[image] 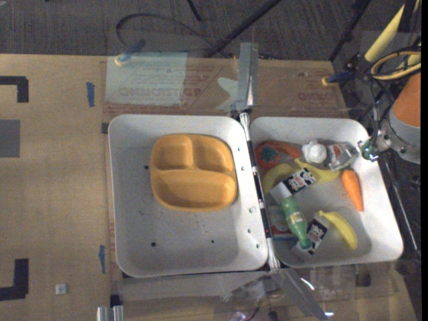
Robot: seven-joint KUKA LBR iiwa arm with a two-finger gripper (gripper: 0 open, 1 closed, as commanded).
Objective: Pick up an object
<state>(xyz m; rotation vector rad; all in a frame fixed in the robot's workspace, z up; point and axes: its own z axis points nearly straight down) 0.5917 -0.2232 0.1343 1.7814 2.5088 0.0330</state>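
Camera view puts the claw (pixel 369 148) at the right bin's (pixel 388 243) far edge; its opening cannot be judged. Nothing is lifted: the carrot (pixel 352 189) lies just below it, ungrasped.

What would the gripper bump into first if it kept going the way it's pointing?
Probably the crumpled silver wrapper. The gripper sits at the right bin's far right edge, aimed leftward at it, though height above the bin is hard to judge.

Robotics lab: taped plywood bench (pixel 53 199), tripod legs (pixel 267 9), loose cables (pixel 144 22) on carpet.
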